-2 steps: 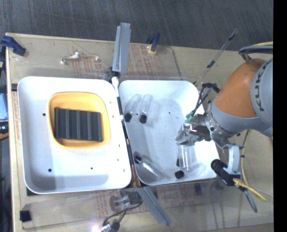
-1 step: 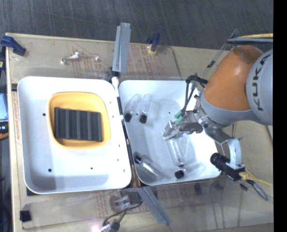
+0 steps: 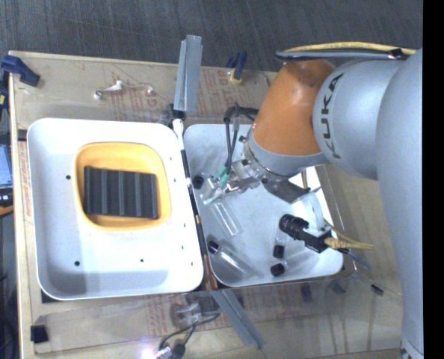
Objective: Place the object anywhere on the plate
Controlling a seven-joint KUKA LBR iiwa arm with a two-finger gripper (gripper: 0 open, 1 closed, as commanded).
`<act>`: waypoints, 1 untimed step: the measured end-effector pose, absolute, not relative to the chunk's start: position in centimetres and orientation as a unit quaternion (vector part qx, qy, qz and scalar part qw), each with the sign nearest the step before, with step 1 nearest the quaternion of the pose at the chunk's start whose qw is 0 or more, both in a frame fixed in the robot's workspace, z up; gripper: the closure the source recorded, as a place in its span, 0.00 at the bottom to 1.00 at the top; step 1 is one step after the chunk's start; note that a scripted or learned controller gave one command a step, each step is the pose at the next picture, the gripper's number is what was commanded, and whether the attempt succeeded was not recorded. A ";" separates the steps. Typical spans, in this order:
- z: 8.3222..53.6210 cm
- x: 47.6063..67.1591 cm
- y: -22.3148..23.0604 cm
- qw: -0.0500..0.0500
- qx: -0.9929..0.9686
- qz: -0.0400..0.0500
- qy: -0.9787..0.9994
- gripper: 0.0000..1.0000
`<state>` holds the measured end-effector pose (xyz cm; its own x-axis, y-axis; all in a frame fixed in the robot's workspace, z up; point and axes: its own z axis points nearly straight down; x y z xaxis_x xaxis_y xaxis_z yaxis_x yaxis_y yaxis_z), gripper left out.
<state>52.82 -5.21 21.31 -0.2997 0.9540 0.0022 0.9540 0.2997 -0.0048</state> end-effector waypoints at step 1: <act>21.3 57.7 -2.0 0.001 -0.509 0.000 -0.861 1.00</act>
<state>57.69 -2.00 21.33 -0.4814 0.8765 0.0004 0.8765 0.4814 -0.0013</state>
